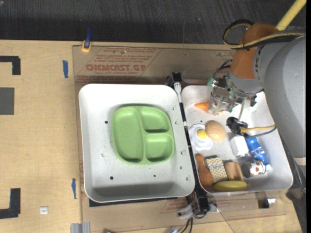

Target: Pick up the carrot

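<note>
Over the far end of the right bin [272, 130] hangs the gripper [221, 106]; its grip state cannot be told. Just left of it lies the carrot [201, 106]. Below it sit an egg [215, 130] and a blue bottle [256, 152].

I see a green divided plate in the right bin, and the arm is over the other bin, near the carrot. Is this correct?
One detail is wrong. The camera view shows the green divided plate in the left bin, not the right one. The rest holds: the gripper is over the right bin, close beside the carrot.
</note>
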`<state>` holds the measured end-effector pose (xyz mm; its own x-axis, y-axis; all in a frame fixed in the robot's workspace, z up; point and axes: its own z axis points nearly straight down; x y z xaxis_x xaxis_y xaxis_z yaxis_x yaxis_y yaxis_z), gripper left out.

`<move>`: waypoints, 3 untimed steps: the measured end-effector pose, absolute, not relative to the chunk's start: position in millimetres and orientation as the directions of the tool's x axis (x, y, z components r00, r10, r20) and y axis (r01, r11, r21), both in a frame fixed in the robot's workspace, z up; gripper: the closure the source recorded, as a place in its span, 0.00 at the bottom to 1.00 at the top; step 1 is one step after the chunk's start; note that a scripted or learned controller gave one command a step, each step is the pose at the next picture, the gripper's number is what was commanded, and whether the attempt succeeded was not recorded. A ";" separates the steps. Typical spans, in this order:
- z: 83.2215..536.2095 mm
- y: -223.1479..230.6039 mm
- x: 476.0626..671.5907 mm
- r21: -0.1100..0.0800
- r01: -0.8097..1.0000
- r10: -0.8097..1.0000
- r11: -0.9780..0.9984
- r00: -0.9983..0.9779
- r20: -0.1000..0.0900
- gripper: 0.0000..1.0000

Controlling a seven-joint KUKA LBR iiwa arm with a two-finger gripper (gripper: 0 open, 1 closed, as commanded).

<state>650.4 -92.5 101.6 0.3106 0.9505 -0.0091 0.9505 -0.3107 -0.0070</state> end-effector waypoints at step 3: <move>87.6 -120.0 652.9 -0.078 0.837 0.841 -0.541 0.539 -0.043 0.00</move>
